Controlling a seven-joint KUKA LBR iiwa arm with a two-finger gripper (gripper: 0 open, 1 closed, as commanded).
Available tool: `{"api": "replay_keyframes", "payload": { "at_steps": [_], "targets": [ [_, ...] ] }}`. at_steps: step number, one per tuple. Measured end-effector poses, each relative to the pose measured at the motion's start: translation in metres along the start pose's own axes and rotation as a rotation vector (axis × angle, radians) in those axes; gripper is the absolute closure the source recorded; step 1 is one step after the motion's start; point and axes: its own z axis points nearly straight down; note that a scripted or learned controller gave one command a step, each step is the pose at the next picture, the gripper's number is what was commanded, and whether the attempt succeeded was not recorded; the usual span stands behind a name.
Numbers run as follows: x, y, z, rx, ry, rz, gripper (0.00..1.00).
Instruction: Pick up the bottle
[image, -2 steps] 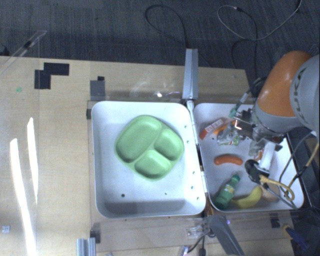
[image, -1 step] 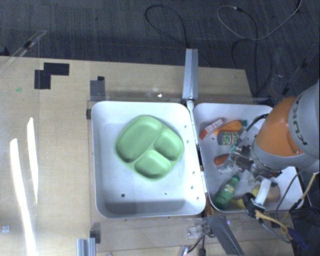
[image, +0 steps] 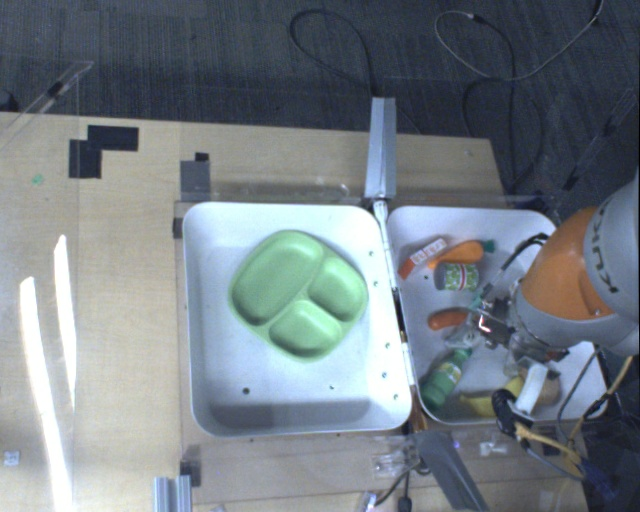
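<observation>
A green bottle (image: 443, 377) lies on its side in the right bin (image: 412, 232), near the front left corner, with its neck pointing up and to the right. The arm reaches in from the right, its orange band (image: 570, 275) over the bin's right side. My gripper (image: 484, 322) hangs over the middle of the right bin, just above and to the right of the bottle's neck. Nothing visibly sits in it.
The right bin also holds an orange carrot-like item (image: 462, 250), a small green jar with a red label (image: 457, 277), a reddish sausage-like piece (image: 448, 319) and a yellow banana (image: 482, 404). A green divided plate (image: 298, 292) lies in the left bin (image: 215, 385).
</observation>
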Motion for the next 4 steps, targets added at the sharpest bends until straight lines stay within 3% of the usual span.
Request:
{"api": "replay_keyframes", "payload": {
  "at_steps": [1,2,3,4],
  "targets": [
    [0.002,0.003,-0.012,-0.008,0.002,-0.001,1.0],
    [0.047,-0.024,-0.096,0.005,-0.005,0.135,1.0],
    [0.047,-0.024,-0.096,0.005,-0.005,0.134,0.0],
    [0.001,-0.002,-0.104,0.006,-0.007,-0.027,0.0]
  ]
}}
